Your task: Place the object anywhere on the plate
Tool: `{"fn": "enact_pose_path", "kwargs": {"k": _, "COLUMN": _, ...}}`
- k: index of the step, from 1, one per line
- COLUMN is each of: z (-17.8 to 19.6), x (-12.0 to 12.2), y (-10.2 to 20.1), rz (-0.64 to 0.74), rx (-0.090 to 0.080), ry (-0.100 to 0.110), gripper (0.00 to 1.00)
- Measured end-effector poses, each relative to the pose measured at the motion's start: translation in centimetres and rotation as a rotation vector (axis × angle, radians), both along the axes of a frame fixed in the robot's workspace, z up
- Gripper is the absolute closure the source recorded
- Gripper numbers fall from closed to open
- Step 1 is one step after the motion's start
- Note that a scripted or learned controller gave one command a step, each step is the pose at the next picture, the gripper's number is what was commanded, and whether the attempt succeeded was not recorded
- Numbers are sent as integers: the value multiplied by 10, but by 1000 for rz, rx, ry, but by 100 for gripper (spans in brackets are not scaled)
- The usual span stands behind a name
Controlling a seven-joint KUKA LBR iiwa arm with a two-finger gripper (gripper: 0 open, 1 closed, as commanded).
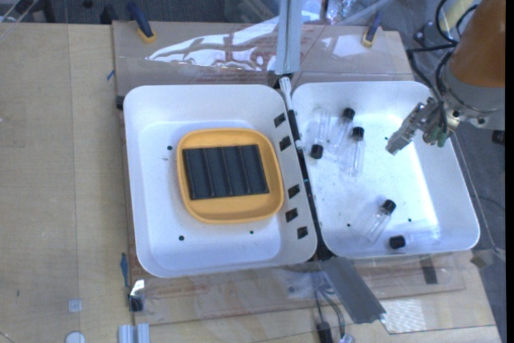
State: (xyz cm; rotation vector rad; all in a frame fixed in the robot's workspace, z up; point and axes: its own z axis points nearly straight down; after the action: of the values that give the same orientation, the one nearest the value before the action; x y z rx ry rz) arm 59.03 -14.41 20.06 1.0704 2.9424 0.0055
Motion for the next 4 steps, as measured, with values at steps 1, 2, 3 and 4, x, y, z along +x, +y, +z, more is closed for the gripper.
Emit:
{"fn": "enact_pose_path", "kwargs": {"k": 1, "z": 25, "x": -27, "y": 54, "rz": 108, "rx": 0, "ry": 9, "gripper": 100}}
{"fn": "enact_pose_path", "kwargs": {"k": 2, "z": -16, "x": -72, "y": 116, "rz": 166, "rx": 0, "ry": 10, "gripper": 100}}
{"fn": "enact_pose_path", "kwargs": {"k": 3, "z": -16, "x": -72, "y": 116, "rz": 165, "rx": 0, "ry": 10, "gripper": 0}}
{"fn": "enact_pose_path", "kwargs": {"k": 4, "z": -16, "x": -45, "y": 62, "rz": 171, "rx": -1, "ry": 7, "gripper": 0}}
